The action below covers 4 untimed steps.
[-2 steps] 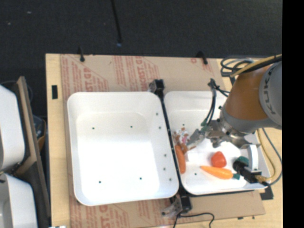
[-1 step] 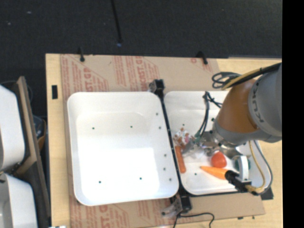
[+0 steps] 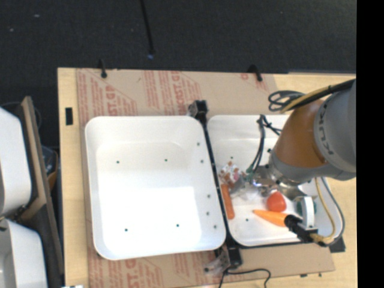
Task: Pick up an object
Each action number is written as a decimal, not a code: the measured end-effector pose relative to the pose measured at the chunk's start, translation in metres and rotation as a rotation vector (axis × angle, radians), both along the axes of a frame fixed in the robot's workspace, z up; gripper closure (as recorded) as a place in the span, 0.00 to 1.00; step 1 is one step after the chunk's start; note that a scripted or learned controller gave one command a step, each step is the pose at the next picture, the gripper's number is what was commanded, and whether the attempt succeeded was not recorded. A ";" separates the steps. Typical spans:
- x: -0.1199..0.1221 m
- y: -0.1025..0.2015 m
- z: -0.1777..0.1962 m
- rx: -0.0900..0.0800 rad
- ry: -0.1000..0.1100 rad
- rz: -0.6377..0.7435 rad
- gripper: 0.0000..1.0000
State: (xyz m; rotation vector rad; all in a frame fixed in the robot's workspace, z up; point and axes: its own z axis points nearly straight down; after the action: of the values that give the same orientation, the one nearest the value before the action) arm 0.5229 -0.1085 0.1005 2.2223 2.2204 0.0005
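Observation:
The arm reaches in from the right over the right bin (image 3: 240, 131). Its gripper (image 3: 251, 183) hangs low above the bin's middle, amid a small clutter of objects. Just left of it lies a thin orange-red stick (image 3: 228, 201) along the bin's left wall, with a small speckled brown piece (image 3: 228, 173) above it. A red ball-like object (image 3: 276, 202) sits right beside the gripper, and an orange carrot-shaped piece (image 3: 270, 218) lies below it. The wrist hides the fingers.
The left bin (image 3: 150, 185) stands beside the right one, split by a black divider. A teal and white object (image 3: 306, 209) lies at the right bin's lower right. Cables run by the arm. Black clips hold the bins' corners.

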 end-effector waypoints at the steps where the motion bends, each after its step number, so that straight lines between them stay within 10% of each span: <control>1: 0.000 -0.001 0.011 0.000 -0.001 -0.002 1.00; 4: 0.003 -0.004 0.153 -0.001 -0.004 0.001 1.00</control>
State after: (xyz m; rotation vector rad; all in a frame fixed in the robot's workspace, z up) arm 0.5257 -0.1125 0.2539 2.2190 2.2189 0.0043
